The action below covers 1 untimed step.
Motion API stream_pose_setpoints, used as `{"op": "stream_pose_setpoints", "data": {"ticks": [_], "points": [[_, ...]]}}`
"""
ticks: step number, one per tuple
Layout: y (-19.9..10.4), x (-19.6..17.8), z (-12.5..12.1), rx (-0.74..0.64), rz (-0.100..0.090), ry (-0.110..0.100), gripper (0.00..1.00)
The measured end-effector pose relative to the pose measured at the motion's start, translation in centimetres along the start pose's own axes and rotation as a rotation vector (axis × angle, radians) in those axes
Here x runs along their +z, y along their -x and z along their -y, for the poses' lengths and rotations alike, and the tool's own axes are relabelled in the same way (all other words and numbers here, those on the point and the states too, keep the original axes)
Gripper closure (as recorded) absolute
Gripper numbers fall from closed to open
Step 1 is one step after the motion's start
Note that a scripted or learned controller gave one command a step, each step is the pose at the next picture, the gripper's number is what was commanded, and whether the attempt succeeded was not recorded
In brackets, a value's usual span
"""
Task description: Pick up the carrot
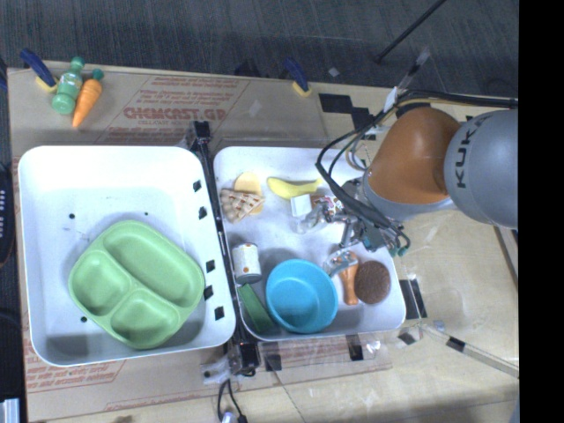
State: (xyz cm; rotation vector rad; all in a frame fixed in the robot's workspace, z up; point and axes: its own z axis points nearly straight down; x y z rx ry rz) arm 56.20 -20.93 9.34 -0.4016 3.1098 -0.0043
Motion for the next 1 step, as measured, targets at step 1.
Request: {"op": "stream_pose_setpoints", "data": {"ticks": [1], "points": [[-4.14, 0.06, -1.1, -0.142, -0.004, 0.002, 0.0]]}}
